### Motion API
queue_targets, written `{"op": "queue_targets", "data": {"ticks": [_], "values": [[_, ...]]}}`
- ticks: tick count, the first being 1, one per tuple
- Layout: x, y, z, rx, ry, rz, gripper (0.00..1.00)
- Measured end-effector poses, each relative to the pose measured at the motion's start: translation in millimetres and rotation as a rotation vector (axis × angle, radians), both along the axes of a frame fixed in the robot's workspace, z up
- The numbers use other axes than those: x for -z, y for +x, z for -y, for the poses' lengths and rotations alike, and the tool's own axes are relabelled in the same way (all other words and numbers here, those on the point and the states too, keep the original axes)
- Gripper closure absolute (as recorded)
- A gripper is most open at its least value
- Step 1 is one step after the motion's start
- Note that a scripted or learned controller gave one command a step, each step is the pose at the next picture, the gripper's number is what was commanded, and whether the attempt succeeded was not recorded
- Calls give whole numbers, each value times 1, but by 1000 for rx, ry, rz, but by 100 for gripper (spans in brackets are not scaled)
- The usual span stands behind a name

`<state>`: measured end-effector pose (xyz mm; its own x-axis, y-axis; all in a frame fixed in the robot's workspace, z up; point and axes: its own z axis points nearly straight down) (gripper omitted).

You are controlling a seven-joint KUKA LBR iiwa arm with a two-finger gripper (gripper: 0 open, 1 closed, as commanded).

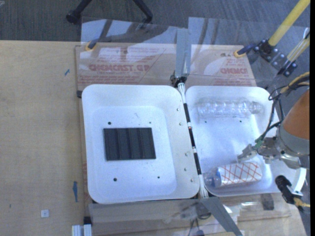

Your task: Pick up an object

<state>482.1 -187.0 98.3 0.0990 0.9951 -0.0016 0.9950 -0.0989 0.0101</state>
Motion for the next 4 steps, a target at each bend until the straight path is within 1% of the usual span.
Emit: {"op": "queue_targets", "data": {"ticks": [1, 2, 3, 4], "values": [[10, 0, -73, -30, 1, -1, 0], [-63, 58, 16, 109, 2, -10, 0], [11, 29, -49, 117, 2, -4, 0], [-27, -3, 7, 348, 2, -10, 0]]}}
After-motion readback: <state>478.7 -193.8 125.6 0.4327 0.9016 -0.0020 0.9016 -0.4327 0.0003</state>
